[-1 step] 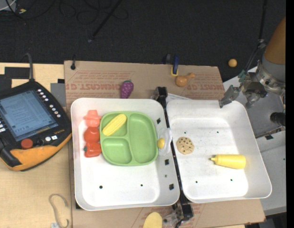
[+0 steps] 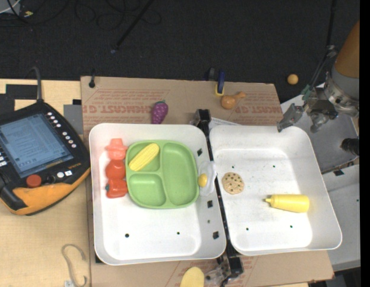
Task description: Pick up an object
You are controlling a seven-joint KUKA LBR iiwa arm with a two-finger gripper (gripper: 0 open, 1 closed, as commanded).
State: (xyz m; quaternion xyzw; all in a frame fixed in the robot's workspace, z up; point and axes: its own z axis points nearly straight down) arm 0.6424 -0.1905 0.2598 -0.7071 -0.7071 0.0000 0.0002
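Well, the yellow plastic mustard bottle [image 2: 289,203] lies on its side at the near right of the right white bin [image 2: 256,232], a round speckled cookie [image 2: 233,183] to its left. Far off, the grey two-finger gripper [image 2: 305,117] hovers spread over the bin's far right corner, holding nothing.

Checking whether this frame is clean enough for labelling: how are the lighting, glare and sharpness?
Camera view: even overhead light, soft shadows; the right bin and left bin are bright but not washed out, so the cookie and yellow bottle read clearly; the gripper at the upper right looks slightly soft; the background above the bench is nearly black.
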